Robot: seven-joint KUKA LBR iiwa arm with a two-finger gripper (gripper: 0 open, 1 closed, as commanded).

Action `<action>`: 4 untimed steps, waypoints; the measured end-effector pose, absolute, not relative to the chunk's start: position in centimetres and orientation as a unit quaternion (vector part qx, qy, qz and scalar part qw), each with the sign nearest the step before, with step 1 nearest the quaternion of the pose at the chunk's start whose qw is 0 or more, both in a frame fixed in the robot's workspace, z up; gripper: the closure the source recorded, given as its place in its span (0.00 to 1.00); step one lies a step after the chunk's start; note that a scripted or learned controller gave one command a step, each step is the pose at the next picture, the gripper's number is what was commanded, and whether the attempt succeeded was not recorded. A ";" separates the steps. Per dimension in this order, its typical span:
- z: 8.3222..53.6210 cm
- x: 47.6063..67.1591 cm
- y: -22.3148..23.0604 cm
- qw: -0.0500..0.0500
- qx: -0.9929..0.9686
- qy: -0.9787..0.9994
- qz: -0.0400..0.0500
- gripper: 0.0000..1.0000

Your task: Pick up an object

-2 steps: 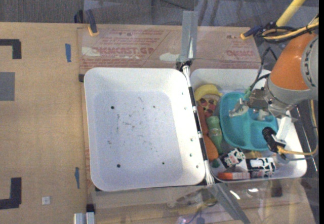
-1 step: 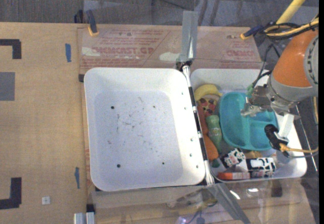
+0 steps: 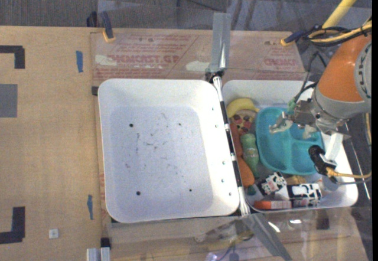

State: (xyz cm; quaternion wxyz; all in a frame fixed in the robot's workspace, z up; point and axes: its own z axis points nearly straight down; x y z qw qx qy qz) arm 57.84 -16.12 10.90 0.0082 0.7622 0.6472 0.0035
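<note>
The gripper [image 3: 287, 123] hangs over the teal tray [image 3: 289, 156] in the right bin [image 3: 348, 195]; I cannot tell its state. For a good grasp, lower straight on one rim, clear of the banana [image 3: 239, 105].

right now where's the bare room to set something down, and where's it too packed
The left bin has bare floor from wall to wall. The right bin is crowded: the teal tray fills its middle, a banana and carrot line the divider side, small toys sit along the near wall, and the gripper hangs over the tray.
</note>
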 end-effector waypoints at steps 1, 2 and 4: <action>11.7 57.8 -16.2 0.008 0.763 0.646 0.003 1.00; 11.9 57.9 -16.2 0.009 0.763 0.647 0.004 0.00; 11.3 51.5 -16.8 0.023 0.746 0.665 0.022 1.00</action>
